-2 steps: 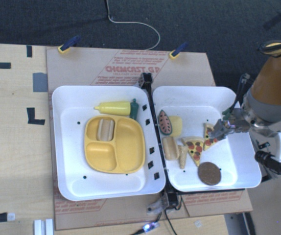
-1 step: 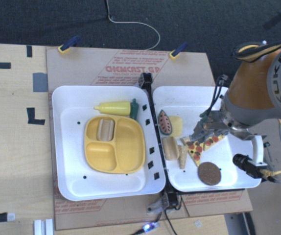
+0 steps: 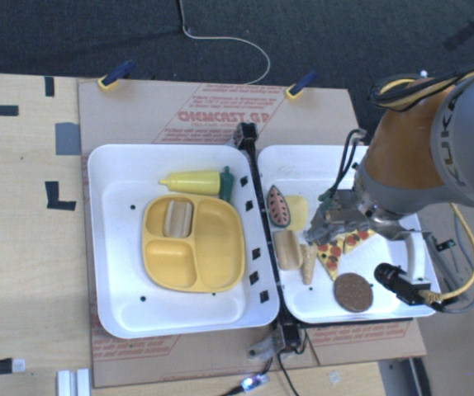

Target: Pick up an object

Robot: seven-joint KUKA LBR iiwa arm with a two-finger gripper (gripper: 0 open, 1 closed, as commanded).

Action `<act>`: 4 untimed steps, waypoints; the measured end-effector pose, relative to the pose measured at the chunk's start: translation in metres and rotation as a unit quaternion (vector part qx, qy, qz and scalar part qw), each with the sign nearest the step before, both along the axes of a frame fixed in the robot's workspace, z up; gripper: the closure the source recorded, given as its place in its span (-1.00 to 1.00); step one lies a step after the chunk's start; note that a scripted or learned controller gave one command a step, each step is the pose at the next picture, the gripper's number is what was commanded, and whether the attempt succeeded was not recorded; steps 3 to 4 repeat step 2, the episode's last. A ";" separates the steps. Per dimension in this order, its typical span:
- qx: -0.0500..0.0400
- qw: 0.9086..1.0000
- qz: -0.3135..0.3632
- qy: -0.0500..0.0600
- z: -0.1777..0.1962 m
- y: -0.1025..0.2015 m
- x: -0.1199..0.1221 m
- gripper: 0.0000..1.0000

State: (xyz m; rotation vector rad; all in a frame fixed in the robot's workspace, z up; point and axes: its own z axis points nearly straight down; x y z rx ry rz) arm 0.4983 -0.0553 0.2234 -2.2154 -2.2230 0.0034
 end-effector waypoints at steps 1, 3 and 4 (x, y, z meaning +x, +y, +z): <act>0.000 1.000 -0.001 -0.001 0.008 -0.001 -0.004 1.00; -0.001 1.000 -0.002 0.000 -0.008 -0.013 -0.006 1.00; -0.001 1.000 -0.002 0.000 -0.008 -0.013 -0.006 1.00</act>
